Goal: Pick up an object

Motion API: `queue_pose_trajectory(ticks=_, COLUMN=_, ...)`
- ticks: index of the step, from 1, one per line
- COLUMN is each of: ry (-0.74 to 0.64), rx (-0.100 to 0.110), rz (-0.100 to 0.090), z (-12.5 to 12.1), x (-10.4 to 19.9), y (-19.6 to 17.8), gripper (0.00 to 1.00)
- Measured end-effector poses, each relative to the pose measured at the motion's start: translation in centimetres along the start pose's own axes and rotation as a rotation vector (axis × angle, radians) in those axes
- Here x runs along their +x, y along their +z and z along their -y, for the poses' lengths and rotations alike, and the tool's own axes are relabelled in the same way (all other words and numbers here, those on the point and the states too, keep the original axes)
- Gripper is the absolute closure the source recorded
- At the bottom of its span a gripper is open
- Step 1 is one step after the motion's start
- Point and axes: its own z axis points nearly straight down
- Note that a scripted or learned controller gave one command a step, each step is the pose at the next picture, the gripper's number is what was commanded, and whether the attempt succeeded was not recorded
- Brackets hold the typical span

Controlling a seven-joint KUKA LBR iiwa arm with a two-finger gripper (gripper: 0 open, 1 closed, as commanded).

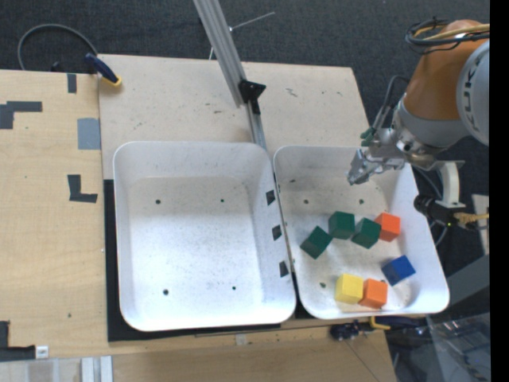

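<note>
Right bin [413, 213]: three green, two orange, one blue, one yellow block. End effector [364, 170]: above the bin's far end, nothing visibly held; jaw state cannot be told. Step: approach. Next: descend onto nearest green block [342, 224].

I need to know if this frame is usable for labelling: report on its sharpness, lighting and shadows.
Camera view: even, soft light, no harsh glare on the white bins; the blocks cast only faint shadows, and the blue block has crisp edges; the gripper looks slightly blurred and small, so its fingers are hard to read.
</note>
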Motion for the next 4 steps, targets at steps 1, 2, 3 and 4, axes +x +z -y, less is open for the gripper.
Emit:
queue_pose_trajectory(ticks=1, ry=-0.001, rx=0.0, rz=0.0, z=0.4, x=5.5, y=-1.1, gripper=1.0)
queue_pose_trajectory(ticks=2, ry=-0.001, rx=0.002, rz=0.0, z=1.8, x=11.5, y=-1.1, gripper=1.0)
queue_pose_trajectory(ticks=3, ry=0.0, rx=0.003, rz=0.001, z=2.0, x=16.9, y=0.1, gripper=1.0)
queue_pose_trajectory(ticks=4, ry=-0.001, rx=0.003, rz=0.001, z=2.4, x=22.2, y=0.9, gripper=1.0)
